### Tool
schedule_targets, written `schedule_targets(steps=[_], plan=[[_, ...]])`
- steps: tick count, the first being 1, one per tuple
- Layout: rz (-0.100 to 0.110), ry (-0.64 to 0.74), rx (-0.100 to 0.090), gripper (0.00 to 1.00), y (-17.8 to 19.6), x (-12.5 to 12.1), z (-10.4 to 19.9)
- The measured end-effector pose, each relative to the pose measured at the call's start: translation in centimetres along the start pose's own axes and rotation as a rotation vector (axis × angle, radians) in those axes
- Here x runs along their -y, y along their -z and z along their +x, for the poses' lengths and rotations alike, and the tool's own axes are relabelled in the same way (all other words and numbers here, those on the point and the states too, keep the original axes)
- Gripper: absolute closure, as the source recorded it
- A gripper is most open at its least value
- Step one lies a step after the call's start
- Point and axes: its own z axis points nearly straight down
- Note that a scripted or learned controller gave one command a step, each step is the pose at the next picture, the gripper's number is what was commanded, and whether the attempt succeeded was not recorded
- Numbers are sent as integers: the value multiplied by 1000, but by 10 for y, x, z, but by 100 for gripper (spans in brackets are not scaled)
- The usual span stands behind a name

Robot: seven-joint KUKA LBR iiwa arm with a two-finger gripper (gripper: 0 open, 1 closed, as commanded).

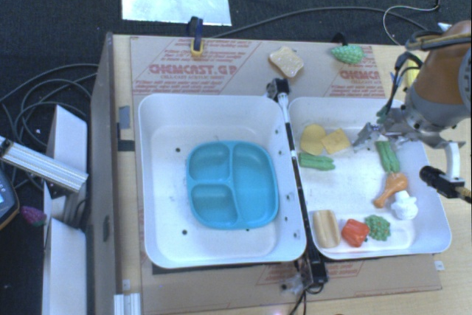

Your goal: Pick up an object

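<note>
A: Dark carpet is surrounding your bench (221, 59); two white bins are sitting side by side on it. Where is your arm reaching?

B: Your arm (441, 81) is coming in from the right, wrist bending down over the upper part of the right bin (435, 236). Your gripper (369, 135) is pointing left, fingers looking slightly parted with nothing between them, tips hovering just beside the yellow block (337, 142).

A: What are you counting in that bin?

B: Eight pieces: one round yellow piece (313, 137), one yellow block, one green pea pod (316, 161), one green stalk (387, 156) lying under the gripper, one orange carrot (390, 189), one small white item (403, 206), one red pepper (355, 232) touching one green broccoli (378, 226). One bread roll (325, 228) is making nine.

A: And elsewhere?

B: One blue divided plate (232, 184) is resting in the left bin (158, 158). Two pieces are lying on the bench behind the bins: one tan bread slice (286, 61) and one green bumpy piece (347, 54).
</note>
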Motion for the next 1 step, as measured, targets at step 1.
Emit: schedule_targets(steps=[1], plan=[[-3,0,2,0,-5,-17,-31]])
